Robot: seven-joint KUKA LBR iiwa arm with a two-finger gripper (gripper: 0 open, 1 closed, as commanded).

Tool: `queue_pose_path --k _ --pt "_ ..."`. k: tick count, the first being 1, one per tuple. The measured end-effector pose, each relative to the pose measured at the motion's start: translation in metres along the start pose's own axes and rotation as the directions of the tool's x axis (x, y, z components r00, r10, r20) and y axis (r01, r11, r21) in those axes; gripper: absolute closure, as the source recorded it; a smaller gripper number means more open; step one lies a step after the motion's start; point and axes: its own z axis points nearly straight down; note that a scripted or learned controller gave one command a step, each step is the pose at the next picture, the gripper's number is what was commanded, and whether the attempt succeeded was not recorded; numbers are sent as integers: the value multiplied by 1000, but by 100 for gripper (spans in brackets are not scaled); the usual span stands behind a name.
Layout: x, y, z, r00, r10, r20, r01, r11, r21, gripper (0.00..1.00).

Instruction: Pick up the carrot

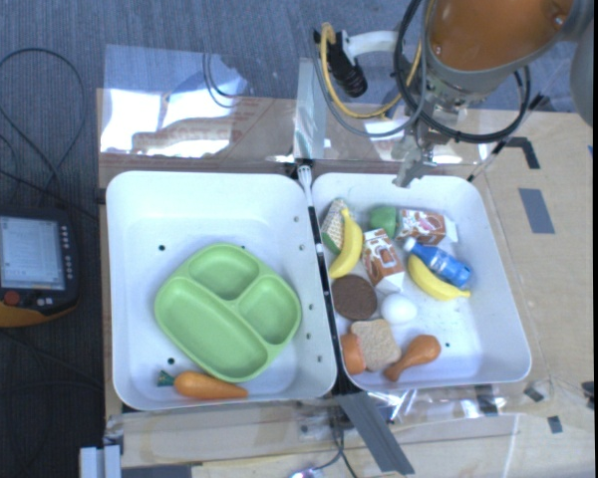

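Lying by the green plate [229,312], the carrot [209,386] looks light, stiff, slick; grab its thick middle. Gripper [416,167] state: can't tell.

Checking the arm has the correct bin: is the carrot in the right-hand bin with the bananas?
No, the carrot lies in the left bin, beside the green plate.

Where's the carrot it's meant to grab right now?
The carrot lies in the left bin, along its near edge towards the bottom left of the camera view, just below the green divided plate.
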Motion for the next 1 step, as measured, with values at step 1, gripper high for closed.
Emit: queue_pose_path --k 1 --pt "-5 -5 17 979 204 2 -204 979 2 100"
